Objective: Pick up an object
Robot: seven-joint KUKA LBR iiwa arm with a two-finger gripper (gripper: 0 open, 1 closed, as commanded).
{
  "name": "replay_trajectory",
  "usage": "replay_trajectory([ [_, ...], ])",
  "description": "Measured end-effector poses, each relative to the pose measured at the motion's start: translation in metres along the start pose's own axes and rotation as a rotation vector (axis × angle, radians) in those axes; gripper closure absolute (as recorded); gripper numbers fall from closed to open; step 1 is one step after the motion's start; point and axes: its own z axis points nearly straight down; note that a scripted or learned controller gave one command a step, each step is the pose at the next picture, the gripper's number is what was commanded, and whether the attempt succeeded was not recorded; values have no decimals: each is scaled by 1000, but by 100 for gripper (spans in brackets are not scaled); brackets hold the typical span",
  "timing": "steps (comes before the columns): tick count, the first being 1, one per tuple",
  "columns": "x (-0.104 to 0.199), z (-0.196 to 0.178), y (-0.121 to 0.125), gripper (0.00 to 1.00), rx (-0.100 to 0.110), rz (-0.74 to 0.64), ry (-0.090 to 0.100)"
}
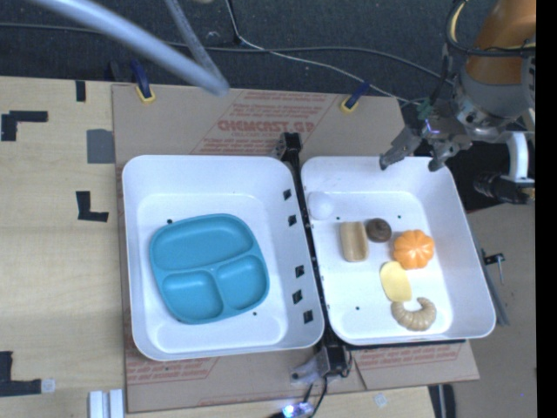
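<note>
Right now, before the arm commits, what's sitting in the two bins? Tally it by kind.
Left bin:
Blue divided tray: 1

Right bin:
Tan block: 1
Dark brown round piece: 1
Orange pumpkin-like toy: 1
Pale yellow piece: 1
Curled tan shrimp-like toy: 1

Total: 6

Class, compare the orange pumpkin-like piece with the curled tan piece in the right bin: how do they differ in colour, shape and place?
The orange piece is bright orange, round and ribbed; the curled piece is pale tan and bent like a hook. The orange piece lies mid-bin near the right wall; the curled piece lies near the bin's front edge. Both rest loose in the right bin, untouched by the gripper.
</note>
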Motion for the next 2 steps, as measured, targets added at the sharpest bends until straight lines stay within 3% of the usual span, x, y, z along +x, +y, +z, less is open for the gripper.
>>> replay_trajectory([
  [1, 1, -8, 2, 0, -12, -4, -2],
  [2, 10, 51, 5, 0, -7, -4, -2],
])
